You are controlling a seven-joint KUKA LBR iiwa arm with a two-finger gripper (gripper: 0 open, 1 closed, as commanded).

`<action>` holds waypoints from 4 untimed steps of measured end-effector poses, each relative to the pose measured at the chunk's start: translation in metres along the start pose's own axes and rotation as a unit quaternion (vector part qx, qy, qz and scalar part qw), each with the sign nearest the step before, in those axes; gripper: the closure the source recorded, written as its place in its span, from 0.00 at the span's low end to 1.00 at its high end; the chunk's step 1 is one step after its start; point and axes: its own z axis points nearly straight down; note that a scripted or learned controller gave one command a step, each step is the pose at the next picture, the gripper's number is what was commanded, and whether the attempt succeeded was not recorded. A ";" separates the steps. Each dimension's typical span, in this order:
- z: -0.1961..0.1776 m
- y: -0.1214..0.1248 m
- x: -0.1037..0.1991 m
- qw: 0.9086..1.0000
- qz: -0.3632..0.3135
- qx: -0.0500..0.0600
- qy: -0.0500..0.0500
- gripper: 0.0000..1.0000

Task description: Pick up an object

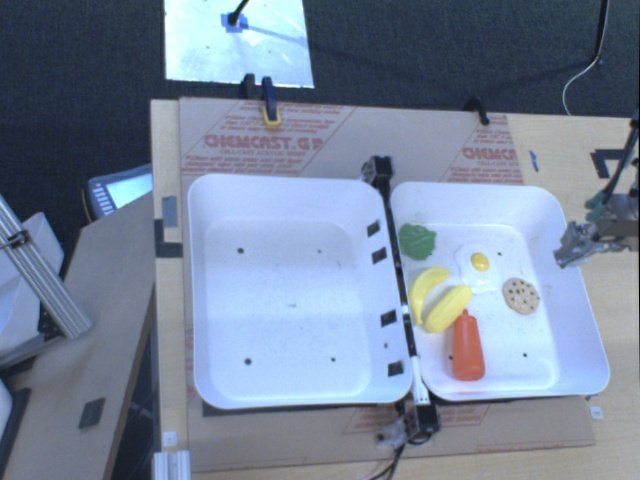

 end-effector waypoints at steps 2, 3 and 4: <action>-0.017 0.045 0.077 1.000 -0.003 -0.009 0.000 1.00; -0.021 0.007 0.065 1.000 0.000 0.000 0.001 1.00; -0.007 0.000 0.038 1.000 0.000 0.000 0.000 1.00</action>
